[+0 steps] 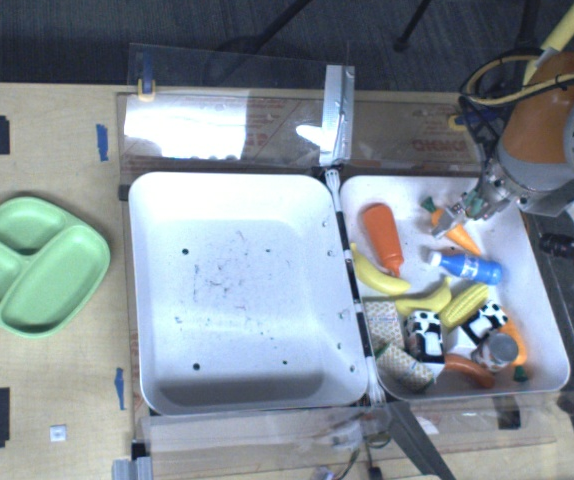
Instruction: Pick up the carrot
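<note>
- Camera view, far left: a green divided plate (35, 265) rests on the wooden surface (57, 148), well apart from both bins.
- Next comes the left bin (237, 288), white and shallow, holding nothing but scuff marks on its floor.
- Across the shared wall, the right bin (547, 368) is crowded: an orange bottle (382, 236) stands out near its left wall, a banana (392, 280) lies just below it, and a heap of other toys fills the near end.
- A blue bottle (469, 267) lies on its side just beside the heap, in the upper half of that bin.
- The carrot (457, 234) is small, orange, with a bit of green at its upper-left end; it lies on the right bin's floor near the far wall, just above the blue bottle and apart from the orange bottle.
- My judgement is that the carrot is a light, stiff toy with a smooth, tapered body, so it could slip out along the taper; the thicker part near the green top looks the safest place to close on, across its width.
- The end effector (474, 208) sits right at the carrot, touching or nearly so; whether it is apart, together or clamped on anything I cannot tell, as that spot is too small and cluttered.
- Rightmost, the arm (552, 138) leans in from the right edge, its orange band above the wrist, the wrist angled down and leftward toward the bin's far end.
</note>
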You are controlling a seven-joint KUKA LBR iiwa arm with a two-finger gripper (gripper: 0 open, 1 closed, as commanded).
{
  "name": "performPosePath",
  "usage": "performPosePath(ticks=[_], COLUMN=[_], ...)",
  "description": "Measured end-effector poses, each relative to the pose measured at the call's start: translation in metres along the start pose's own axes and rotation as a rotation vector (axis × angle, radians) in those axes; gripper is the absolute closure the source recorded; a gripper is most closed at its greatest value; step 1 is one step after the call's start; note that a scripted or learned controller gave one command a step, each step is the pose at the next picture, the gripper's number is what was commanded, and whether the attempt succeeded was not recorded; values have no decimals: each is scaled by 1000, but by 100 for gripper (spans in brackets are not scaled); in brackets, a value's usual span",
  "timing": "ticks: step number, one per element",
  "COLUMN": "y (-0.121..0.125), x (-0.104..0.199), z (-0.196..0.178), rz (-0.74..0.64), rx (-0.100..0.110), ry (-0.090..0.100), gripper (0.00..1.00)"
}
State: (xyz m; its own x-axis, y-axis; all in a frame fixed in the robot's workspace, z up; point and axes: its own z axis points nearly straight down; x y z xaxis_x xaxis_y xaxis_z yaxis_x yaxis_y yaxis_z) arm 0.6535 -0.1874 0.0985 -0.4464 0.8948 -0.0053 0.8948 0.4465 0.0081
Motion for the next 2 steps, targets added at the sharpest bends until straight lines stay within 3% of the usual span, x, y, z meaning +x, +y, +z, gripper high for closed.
performPosePath(ticks=[1,2], y=[24,17], x=[25,86], z=[-104,-162], rz=[111,19], rx=[5,7], ry=[2,5], gripper=[100,100])
